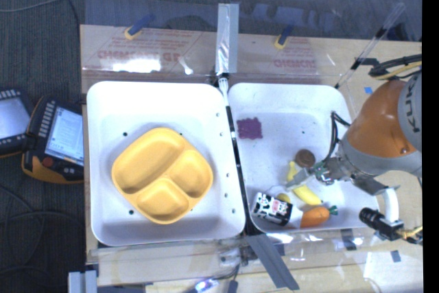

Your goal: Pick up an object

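Toy banana, the likeliest pick, lies in the right bin, toward its near edge, in a cluster with a toy carrot, a black-and-white cow figure and a small brown round piece. I see the gripper lowered into the right bin just beside the banana; I cannot tell its state from this slant. I judge the clustering makes a clean single grasp hard. A purple patch lies apart, nearer the divider. Left of the right bin, the other bin holds a yellow sectioned plate, untouched.
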